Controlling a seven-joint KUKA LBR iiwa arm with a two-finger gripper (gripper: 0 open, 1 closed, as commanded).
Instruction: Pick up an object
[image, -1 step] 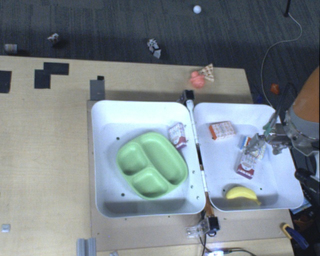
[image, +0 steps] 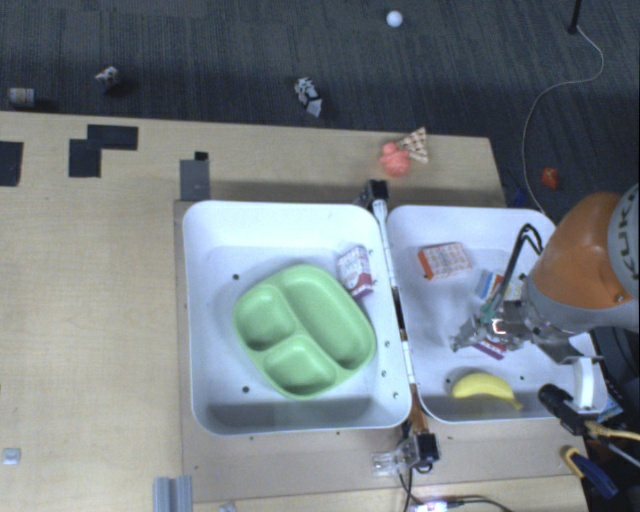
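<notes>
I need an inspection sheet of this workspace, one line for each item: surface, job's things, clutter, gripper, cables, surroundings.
Surface: wooden bench bearing a left white bin and a right white bin side by side.
Job's things: green divided plate and small packet in the left bin; banana and orange-white box in the right bin.
Clutter: pink object on the bench behind the bins.
Gripper: gripper low in the right bin, above the banana; whether it holds anything cannot be told.
Cables: black cable curving across the floor.
Surroundings: dark carpet with small scattered objects and a white ball.

dark carpet floor (image: 250, 50), light wooden bench (image: 80, 330)
</notes>
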